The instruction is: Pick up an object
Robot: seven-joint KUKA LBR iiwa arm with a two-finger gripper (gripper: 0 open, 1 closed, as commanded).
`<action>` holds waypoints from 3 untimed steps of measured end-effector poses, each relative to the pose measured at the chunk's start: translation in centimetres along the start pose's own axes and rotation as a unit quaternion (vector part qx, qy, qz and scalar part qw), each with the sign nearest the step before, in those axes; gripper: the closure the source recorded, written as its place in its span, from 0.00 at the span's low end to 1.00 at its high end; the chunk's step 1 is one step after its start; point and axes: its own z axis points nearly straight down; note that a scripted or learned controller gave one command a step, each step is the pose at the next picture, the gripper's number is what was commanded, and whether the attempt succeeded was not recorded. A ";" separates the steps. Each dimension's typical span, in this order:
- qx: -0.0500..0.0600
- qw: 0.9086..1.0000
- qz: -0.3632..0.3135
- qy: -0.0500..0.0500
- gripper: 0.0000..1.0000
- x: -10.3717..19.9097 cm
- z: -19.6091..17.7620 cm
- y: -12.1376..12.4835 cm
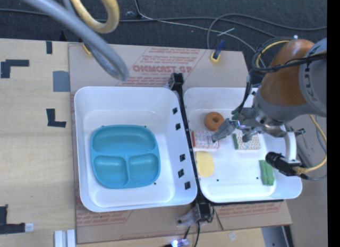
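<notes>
My gripper (236,133) hangs over the middle of the right bin (239,187), with the grey arm and its orange band (284,73) coming in from the right. Its fingers (221,132) stand spread open with nothing held between them. A brown ring-shaped donut (214,120) lies just left of the gripper. A thin green stick (235,142) and a speckled white piece (250,143) lie directly beneath it. A patterned card (201,139) and a pale yellow disc (204,163) rest near the bin's left wall. A green block (266,172) sits at the lower right.
The left bin (85,113) holds a blue divided plate (126,154). A black divider strip (183,134) runs between the bins. Grey and yellow hoses (90,7) cross the upper left, and loose cables (234,33) lie behind the right bin.
</notes>
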 end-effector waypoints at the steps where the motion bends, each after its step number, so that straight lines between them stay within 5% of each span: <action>1: -0.007 1.000 -0.002 -0.001 0.00 0.0 -0.8 0.3; 3: -0.008 1.000 -0.001 -0.001 0.00 -1.2 10.2 0.3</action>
